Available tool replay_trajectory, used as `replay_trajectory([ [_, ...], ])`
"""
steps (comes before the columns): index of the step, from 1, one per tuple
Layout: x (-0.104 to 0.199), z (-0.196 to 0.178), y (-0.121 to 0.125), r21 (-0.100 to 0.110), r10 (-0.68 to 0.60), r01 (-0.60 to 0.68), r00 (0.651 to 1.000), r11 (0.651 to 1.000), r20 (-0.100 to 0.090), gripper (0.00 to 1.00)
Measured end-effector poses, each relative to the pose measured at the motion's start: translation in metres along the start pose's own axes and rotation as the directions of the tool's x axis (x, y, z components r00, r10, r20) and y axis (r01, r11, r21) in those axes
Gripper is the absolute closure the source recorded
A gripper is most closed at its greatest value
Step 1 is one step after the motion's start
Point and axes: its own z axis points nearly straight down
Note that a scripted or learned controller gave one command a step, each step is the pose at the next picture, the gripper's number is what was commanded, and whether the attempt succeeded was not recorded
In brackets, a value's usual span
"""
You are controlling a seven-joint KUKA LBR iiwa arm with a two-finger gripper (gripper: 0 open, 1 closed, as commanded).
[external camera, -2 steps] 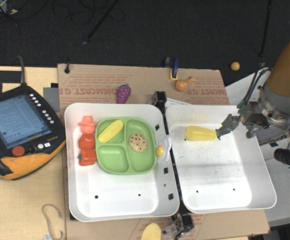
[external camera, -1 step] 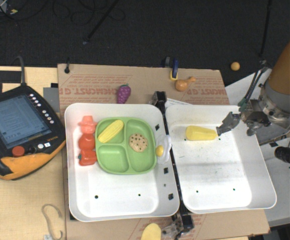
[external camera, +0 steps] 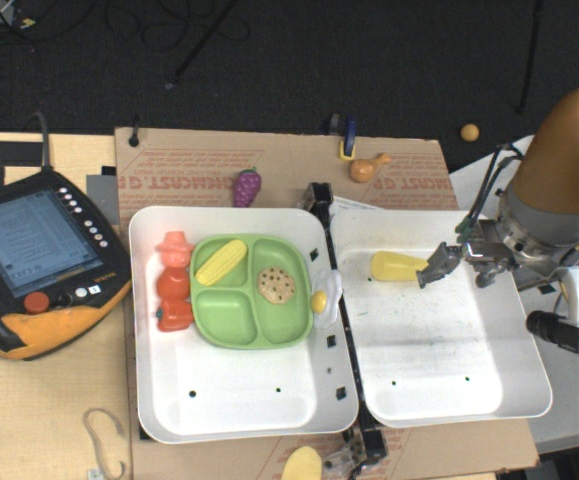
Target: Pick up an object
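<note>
Looking down on the bench, my arm (external camera: 554, 168) comes in from the right, its orange band sitting above a grey wrist, and my gripper (external camera: 447, 265) hangs over the upper part of the right bin (external camera: 439, 378). Its dark metal fingers point left toward a smooth yellow block (external camera: 396, 266), a rounded, matte piece lying on the bin floor near the top wall; one fingertip sits just beside the block's right end, but I cannot tell how far apart the fingers stand, and nothing shows between them. The right bin is shallow white plastic with a scuffed, grey-smudged floor. The left bin (external camera: 229, 388) is the same white plastic and holds a glossy green divided plate (external camera: 231, 324) with rounded compartments: a ribbed yellow corn cob (external camera: 219, 261) lies tilted in the upper left one and a round speckled cookie (external camera: 276, 285) in the upper right one. Touching the plate's left edge is a red-and-pink toy figure (external camera: 173, 283), and a small yellow piece (external camera: 320, 302) sits at the plate's right rim. Both bins rest on flat brown cardboard (external camera: 199, 158), where a bumpy purple grape bunch (external camera: 246, 186) and an orange pear-shaped toy (external camera: 366, 167) lie above them. A teach pendant (external camera: 34, 258) with a grey screen and orange casing rests on the wooden bench at the left.
</note>
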Motion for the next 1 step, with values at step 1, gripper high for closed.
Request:
replay_trajectory([
  [1,0.0082,0.0488,0.0021,0.0,0.004,-0.004,1.0,1.0,-0.001,0.0],
])
